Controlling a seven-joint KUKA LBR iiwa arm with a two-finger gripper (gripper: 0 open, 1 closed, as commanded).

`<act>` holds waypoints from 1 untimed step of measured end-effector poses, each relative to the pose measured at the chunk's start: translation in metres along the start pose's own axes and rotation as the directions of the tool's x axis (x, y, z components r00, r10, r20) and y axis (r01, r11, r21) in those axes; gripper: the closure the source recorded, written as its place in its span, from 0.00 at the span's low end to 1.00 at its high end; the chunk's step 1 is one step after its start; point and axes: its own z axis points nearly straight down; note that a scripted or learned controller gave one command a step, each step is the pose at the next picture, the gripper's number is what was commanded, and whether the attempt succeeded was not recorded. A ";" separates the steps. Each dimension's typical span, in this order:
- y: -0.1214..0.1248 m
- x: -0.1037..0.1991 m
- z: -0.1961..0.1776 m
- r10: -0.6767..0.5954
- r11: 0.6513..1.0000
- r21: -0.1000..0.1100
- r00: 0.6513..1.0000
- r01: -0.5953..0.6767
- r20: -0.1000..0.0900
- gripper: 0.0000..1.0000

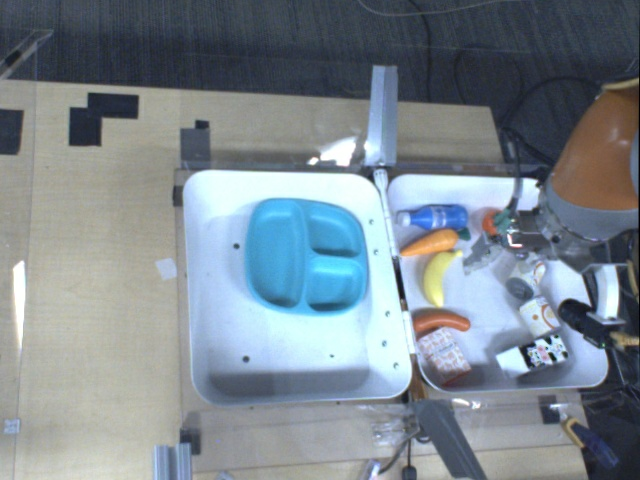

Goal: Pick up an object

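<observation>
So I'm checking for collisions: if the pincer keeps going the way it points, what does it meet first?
Probably the bare floor of the right bin just below the pincer; the yellow banana lies further left, though depth is unclear.

The counter (90, 298) is pale wood. Two white bins sit on it side by side, touching along their inner rims: the left bin (215, 368) and the right bin (590, 373). Black marks (100, 116) lie on the counter's far left part. A metal post (383, 118) stands behind the bins where they meet. A dark carpet (200, 18) lies beyond the counter.
</observation>
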 end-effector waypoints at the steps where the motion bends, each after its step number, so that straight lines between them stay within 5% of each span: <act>1: -0.009 -0.037 -0.064 -0.137 0.991 -0.003 0.991 0.137 0.001 0.00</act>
